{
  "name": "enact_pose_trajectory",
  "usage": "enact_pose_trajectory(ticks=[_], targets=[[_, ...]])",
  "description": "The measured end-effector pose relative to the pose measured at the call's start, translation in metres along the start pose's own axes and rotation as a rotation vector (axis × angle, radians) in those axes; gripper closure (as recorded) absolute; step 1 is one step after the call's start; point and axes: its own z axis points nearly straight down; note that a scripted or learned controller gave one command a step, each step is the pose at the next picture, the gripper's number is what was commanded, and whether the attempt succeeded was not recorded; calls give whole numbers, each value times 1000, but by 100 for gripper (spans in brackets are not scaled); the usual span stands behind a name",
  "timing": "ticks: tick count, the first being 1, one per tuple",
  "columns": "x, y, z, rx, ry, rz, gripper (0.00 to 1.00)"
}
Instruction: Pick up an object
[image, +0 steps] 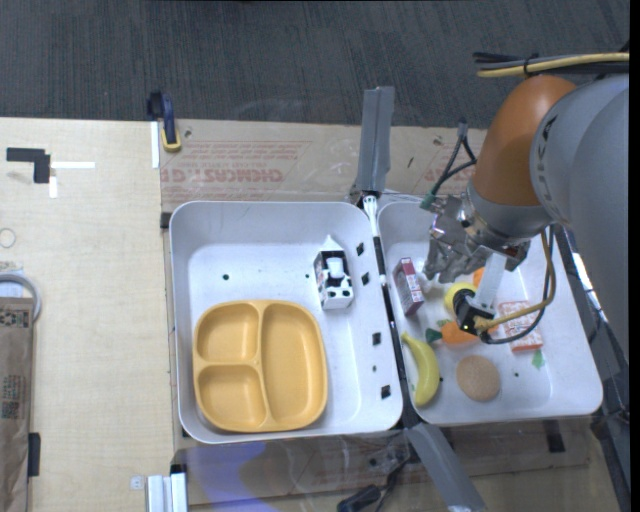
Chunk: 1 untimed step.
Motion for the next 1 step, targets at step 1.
enact_pose_trajectory(ticks=[1], targets=[[-41,7,0,1,0,258,0]])
